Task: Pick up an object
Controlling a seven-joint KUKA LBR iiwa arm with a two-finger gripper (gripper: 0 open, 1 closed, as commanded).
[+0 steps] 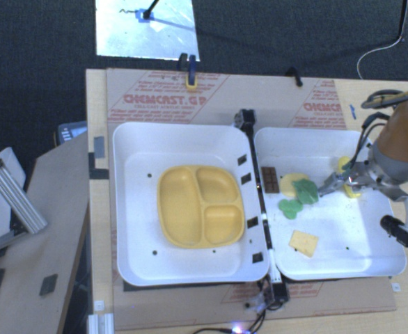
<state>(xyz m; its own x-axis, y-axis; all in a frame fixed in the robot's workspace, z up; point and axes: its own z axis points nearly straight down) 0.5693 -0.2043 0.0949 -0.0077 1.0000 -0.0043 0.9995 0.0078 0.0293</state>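
A pale yellow cracker-like square [303, 242] is lying nearest the front edge of the right bin [371, 263]. Behind it, green leafy pieces [298, 199] are sitting mid-bin, touching a yellow piece [296, 181], with a brown bar [270, 180] by the left wall. The tool [327, 184] is reaching just beside the green pieces; whether it is gripping cannot be told. A yellow divided plate [200, 207] is resting in the left bin [131, 256].

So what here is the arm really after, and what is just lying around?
Part of the job:
- tool, reaching into the right bin
- green pieces
- yellow wedge
- brown block
- pale yellow piece

Just lying about:
- yellow divided plate in the left bin
- cardboard sheet
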